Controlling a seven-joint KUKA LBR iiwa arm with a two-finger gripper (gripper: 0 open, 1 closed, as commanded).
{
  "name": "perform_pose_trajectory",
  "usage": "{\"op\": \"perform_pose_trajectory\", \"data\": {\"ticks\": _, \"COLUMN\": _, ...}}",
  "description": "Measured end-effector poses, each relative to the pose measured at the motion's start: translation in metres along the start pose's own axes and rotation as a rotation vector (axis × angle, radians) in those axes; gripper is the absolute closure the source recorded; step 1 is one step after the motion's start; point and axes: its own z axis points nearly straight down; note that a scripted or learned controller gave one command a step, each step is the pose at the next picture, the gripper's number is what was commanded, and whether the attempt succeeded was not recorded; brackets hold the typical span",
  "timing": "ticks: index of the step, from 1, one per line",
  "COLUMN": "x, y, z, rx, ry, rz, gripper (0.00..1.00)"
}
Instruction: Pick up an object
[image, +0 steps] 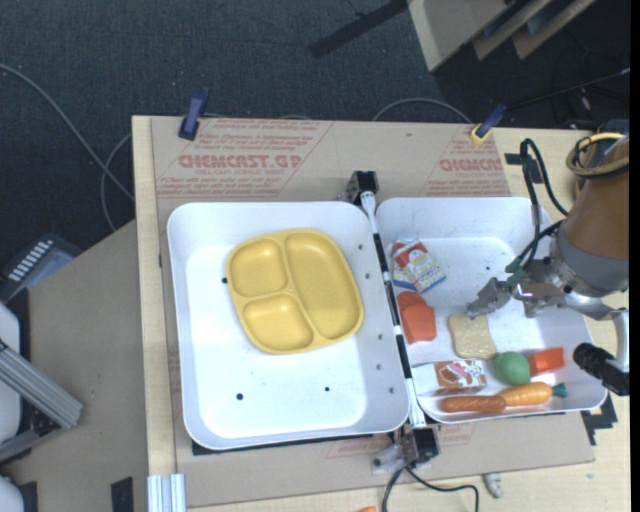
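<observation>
Several small items crowd the right bin; nearest the claw is a tan bread slice, lying flat on the bin floor just below and slightly left of the claw's tip.

Handling, as a judgement: the slice looks like light toy food, thin and stiff, with a smooth face. Lying flat, it offers little to pinch from above; the opposite edges across its short width look like the best hold, and it may slide on the slick white floor.

Claw: dark, angled down-left from the grey wrist, over bare floor, clear of the slice. Whether its fingers are wide or narrow, I cannot tell at this slant. Nothing visible held in it.

Neighbours:
- orange block, just left of the slice, near the divider.
- green ball, just below-right of the slice; round, likely to roll.
- carrot along the front wall.
- 2 small printed packets, 1 toward the back, 1 at the front.

Left bin holds 1 yellow 3-part plate. Both bins sit on the bench.
</observation>
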Motion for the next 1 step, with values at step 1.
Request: {"op": "perform_pose_trajectory", "data": {"ticks": 1, "x": 0.0244, "y": 0.0121, "z": 0.0328, "rx": 0.0, "ry": 0.002, "rz": -0.002, "gripper": 0.0}}
